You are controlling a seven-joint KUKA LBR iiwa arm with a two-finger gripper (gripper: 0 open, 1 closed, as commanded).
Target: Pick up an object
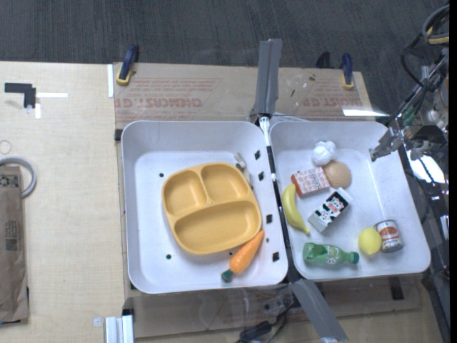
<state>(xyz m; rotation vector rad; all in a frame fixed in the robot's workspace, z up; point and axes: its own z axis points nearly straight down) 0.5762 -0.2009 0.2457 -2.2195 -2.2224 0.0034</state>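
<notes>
The gripper (380, 148) hangs over the right bin's (413, 213) far right corner; whether its fingers are parted, I cannot tell. Nearest lie a white ball (324, 150) and brown egg (338, 174); a can (389, 236) and lemon (369, 241) sit by the near right corner.
</notes>
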